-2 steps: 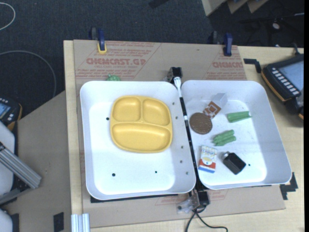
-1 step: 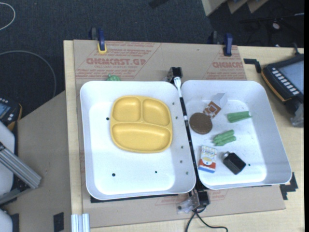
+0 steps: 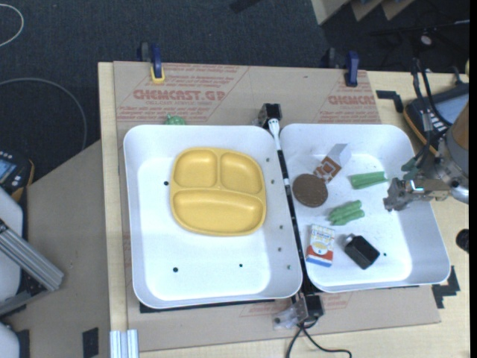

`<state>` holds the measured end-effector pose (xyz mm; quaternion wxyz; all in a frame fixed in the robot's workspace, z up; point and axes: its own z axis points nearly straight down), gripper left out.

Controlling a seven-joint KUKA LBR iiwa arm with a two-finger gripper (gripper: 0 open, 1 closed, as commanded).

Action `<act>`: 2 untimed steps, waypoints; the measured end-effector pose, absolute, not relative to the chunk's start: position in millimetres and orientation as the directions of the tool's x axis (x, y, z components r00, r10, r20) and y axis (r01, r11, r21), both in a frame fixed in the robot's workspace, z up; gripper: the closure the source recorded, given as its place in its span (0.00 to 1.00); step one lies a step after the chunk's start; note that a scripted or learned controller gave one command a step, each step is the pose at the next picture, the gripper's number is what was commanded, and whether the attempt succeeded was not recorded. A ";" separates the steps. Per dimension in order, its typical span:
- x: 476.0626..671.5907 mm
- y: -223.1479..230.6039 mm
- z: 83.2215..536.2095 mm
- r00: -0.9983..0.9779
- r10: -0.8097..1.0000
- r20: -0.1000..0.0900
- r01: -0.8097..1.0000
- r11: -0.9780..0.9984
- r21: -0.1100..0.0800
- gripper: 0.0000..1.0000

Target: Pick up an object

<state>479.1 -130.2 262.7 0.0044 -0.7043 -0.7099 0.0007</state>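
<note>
**Claw at the right bin's right edge, before pickup**

We see the claw point(image 3: 397, 197) low inside the right bin point(image 3: 425, 259), near its right wall; we cannot tell its state. The nearest candidates, two green pieces point(image 3: 367, 178) point(image 3: 346, 213), lie loose just beside it, well spaced for approach.

The arm comes in from the right edge of the frame, at about mid-height. Its metal wrist runs leftward and ends in the claw point(image 3: 396, 198), which sits at the right of the frame, a little below centre. The claw hangs low and points down and to the left. The picture is too coarse there to tell more of its state.
</note>
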 end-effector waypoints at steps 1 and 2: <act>478.3 -176.5 173.6 0.003 1.000 0.002 1.000 -0.003 -0.005 1.00; 480.3 -118.8 205.1 -0.006 1.000 0.001 1.000 0.006 0.004 1.00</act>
